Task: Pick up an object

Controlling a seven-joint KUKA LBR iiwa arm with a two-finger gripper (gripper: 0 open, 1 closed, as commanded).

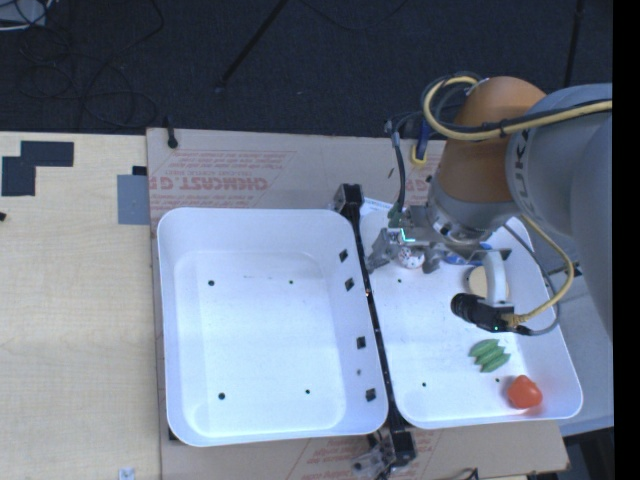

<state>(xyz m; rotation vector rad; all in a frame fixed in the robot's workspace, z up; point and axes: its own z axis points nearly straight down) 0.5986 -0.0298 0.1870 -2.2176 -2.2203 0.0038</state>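
Note:
My gripper (405,256) hangs low over the far left part of the right bin (440,408), close to the divider between the two bins. A small green object (489,354) lies in the right bin's near right part. A red-orange rounded object (523,392) sits just beyond it in the near right corner. Both are well apart from the gripper, toward the front right. A bit of blue (456,259) and a pale rounded thing (479,283) show partly under the wrist, mostly hidden by the arm.
The left bin (200,408) stands beside the right one, their rims meeting at a line of black clips (362,308). Both rest on a cardboard sheet (230,173). The grey and orange arm (500,148) covers the right bin's far right side.

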